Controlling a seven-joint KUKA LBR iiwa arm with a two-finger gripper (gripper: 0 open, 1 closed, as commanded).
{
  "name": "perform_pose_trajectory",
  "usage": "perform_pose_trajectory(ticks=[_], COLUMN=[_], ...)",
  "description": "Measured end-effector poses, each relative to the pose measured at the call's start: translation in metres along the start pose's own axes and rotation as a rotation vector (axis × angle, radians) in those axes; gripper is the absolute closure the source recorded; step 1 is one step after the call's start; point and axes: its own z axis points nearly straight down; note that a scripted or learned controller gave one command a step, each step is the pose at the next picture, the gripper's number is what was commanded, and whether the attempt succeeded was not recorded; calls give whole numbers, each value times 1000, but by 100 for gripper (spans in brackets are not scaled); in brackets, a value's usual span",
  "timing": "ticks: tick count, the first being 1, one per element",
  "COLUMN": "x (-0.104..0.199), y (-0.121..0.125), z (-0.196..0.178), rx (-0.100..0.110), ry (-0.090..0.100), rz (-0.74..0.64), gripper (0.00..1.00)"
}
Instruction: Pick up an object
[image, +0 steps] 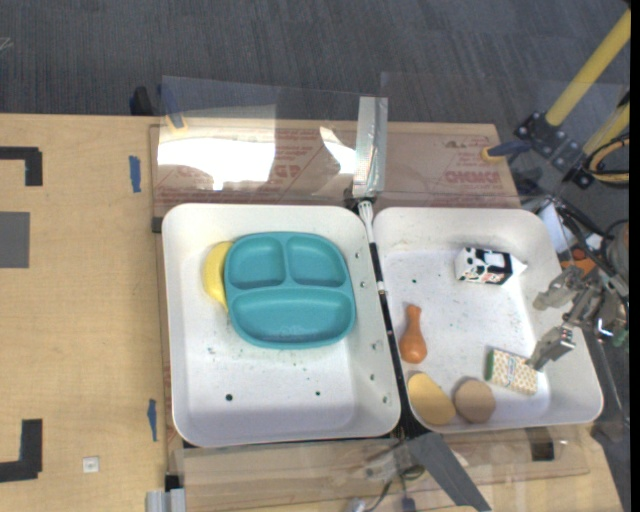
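Note:
The right bin (440, 235) holds several small objects. A black-and-white patterned toy (484, 266) lies near its back. An orange carrot-shaped piece (413, 335) lies at the left. A tan oval piece (432, 398) and a brown ball (475, 400) sit at the front, with a small speckled block (513, 372) to their right. My gripper (551, 321) hangs over the bin's right side, just right of and above the speckled block. It is open, and nothing sits between its fingers (553, 346).
The left bin (190, 380) holds a teal divided plate (289, 288) with a yellow object (213, 272) partly hidden under its left edge. A clear panel and cardboard stand behind the bins. Cables and a yellow bar (594, 62) crowd the far right.

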Motion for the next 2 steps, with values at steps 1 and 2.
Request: perform_pose_trajectory(ticks=[1, 2], x=[17, 20], y=[43, 72], z=[121, 84], rx=[-3, 3], ry=[-8, 6], rz=[819, 872], gripper=[0, 0])
